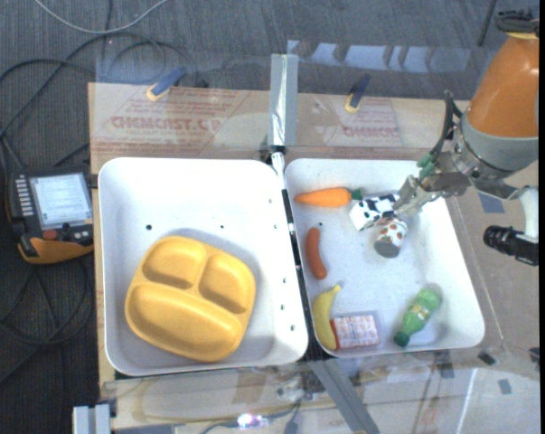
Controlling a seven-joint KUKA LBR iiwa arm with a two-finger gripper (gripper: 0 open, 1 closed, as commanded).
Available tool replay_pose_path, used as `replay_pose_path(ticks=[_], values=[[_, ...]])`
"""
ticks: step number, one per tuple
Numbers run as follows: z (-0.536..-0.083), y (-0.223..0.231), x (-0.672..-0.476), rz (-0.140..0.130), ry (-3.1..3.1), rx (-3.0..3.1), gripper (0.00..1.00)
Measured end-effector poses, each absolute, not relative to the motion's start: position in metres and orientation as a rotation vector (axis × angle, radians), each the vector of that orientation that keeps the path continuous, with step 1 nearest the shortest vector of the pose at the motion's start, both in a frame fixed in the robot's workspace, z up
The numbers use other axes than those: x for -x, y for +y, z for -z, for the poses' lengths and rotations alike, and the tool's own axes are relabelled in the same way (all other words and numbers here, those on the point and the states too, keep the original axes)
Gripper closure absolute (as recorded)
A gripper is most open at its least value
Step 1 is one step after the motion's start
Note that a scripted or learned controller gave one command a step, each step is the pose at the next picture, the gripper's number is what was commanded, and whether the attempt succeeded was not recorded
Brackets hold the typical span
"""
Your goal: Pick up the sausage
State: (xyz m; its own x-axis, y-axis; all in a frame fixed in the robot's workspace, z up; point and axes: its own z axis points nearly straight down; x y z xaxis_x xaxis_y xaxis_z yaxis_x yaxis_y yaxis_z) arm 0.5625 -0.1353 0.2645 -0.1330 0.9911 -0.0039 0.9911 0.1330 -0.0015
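well, your sausage [316, 252] lies lengthwise close to the right bin's [453, 242] left wall, well left of and a little below the gripper [400, 203], whose jaws sit over the black-and-white toy [370, 212]; how far apart they stand, and whether they have anything, you cannot tell. lift clear first, cross left, turn the jaws across the sausage's short width and come straight down. mind the wall on its far side, the carrot [323, 197] above and banana [324, 314] below; the side facing the jaws is open floor.
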Motion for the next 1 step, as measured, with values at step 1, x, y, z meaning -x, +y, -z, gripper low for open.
replay_pose_path(ticks=[1], values=[[-0.2310,-0.1153,-0.5754,0.003,2.704,-1.600,1.00]])
